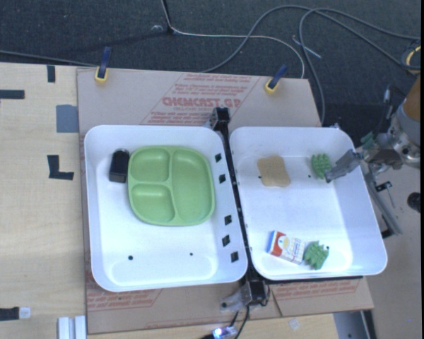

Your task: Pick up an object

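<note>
Dark carpet lay behind the worktop [28, 140] and its two white bins. In the right bin [307, 210], a small green object [321, 164] sat near the far right wall, the gripper [339, 167] just beside it; whether it was open or closed I could not tell. A good pick probably needed centring over the object, clear of the wall

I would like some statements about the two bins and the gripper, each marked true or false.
1. The green divided plate lies in the left bin. True.
2. A black object lies right of the plate. False: it lies at its left edge.
3. The gripper is over the left bin. False: it is over the right bin, beside a green toy.
4. A tan piece lies in the right bin. True.
</note>
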`<state>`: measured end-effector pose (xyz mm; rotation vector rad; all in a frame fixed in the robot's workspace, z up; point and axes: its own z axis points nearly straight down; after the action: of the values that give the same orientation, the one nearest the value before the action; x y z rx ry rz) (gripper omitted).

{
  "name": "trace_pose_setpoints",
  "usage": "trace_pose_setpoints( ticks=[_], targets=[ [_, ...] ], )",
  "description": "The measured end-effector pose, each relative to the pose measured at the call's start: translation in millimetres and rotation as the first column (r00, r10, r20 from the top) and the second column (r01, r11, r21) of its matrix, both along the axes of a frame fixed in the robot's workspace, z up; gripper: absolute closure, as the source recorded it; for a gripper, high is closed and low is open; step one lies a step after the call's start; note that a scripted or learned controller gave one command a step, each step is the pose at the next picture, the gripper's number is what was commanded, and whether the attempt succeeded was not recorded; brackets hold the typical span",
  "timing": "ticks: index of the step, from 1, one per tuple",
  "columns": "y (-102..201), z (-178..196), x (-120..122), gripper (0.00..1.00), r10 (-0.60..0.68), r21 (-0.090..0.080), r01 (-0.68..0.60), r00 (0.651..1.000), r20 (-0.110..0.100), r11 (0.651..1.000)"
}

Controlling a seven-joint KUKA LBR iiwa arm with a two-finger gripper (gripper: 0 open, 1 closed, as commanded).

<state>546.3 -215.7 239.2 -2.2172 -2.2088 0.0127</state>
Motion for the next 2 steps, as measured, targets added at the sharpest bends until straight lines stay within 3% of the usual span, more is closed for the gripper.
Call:
trace_pose_setpoints(
  ticks=[1,2],
  targets=[
    [1,8,3,0.0,0.005,-0.003,-0.005,1.0,0.013,1.0],
    [8,-54,2,0.0,0.005,-0.002,-0.005,1.0,0.01,1.0]
  ],
)
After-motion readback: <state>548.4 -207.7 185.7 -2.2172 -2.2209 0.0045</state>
